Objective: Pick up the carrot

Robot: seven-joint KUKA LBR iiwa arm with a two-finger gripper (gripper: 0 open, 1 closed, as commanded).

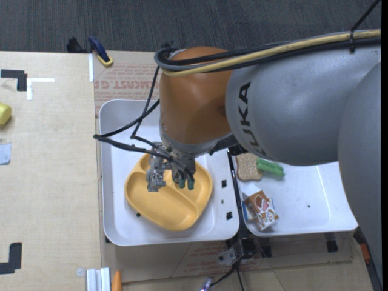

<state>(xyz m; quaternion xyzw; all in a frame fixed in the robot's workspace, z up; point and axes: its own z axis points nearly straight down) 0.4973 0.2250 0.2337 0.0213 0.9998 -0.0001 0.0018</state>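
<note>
Over the yellow plate [182, 214], the grey arm [291, 102] takes up most of the upper right. Black "KUKA" lettering [245, 117] runs sideways down its shell, with the last letter partly tucked under the curve. The orange band [194, 96] sits directly above the plate, and black cables [127, 135] loop off to the plate's left.

The wooden bench [48, 180] spreads left of the plate. The left bin [115, 162] holds the plate. The right bin [309, 211] is just right of it, with its far half covered by the arm. The cardboard sheet [127, 80] beyond the plate has red print, upside down and not readable in full.

The plate is divided into compartments, and its far rim is hidden by the wrist.

The gripper [173, 179] hangs low over the plate's far half. Claw state: can't tell, it's a dark clutter with greenish tips. Nothing clearly clamped.

Carrot: can't place it for certain. The only candidate is a small orange sliver [115, 277] outside the bins, below and left of the plate. It is cut off by the frame edge, and no shape or greens are readable.

- Right of the plate: a printed carton [260, 210], its label too small to read.
- Above the carton: a toast-like slice [247, 167] touching a green piece [271, 168].
- Far left of the plate: a yellow object [3, 114], cut by the frame.
- Up-left of the plate: a blue clip [100, 50].
</note>
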